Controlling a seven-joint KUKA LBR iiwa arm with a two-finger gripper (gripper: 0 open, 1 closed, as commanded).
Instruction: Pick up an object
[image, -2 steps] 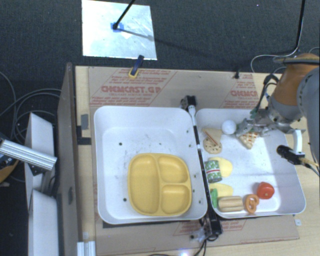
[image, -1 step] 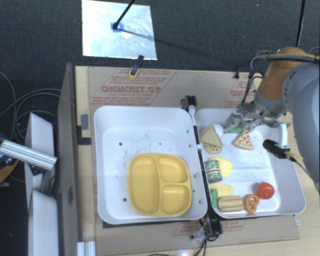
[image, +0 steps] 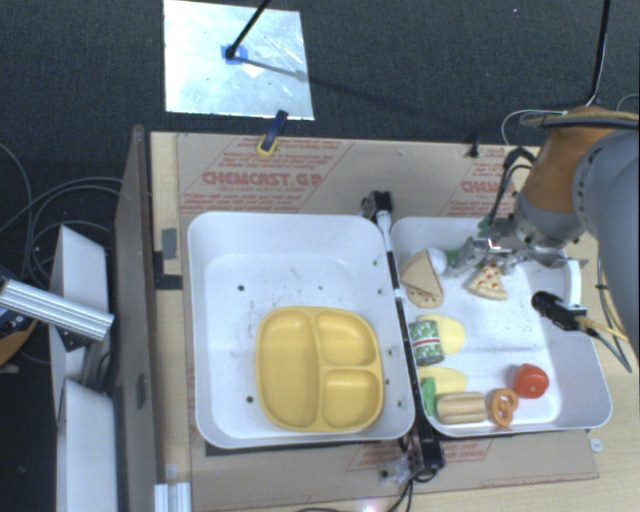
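The two white bins are being viewed from above at a slant. The left bin (image: 215, 300) is being occupied by a yellow divided plate (image: 320, 367) lying toward its 5 o'clock corner. The right bin (image: 580, 385) is being reached into by the arm (image: 585, 180), which is coming in from 3 o'clock, its orange band being shown above the wrist.

The gripper (image: 487, 250) is being held low near the 12 o'clock wall of the right bin. Whether anything is being pinched by it cannot be told, since its tip is being blurred against the bin floor. A pizza slice (image: 489, 282) is lying just at 6 o'clock of the gripper, touching it or nearly so; which of the two cannot be told. A sandwich wedge (image: 421, 277) is lying at 9 o'clock of the gripper, near the wall shared by the bins.

Toward the middle of the right bin a small green and red can (image: 427, 343) is being flanked by a yellow piece (image: 450, 333). Along the 6 o'clock wall a hot dog bun (image: 460, 408), a pretzel (image: 502, 405) and a tomato (image: 531, 381) are being seen side by side, with another yellow piece (image: 446, 379) just at 12 o'clock of the bun.
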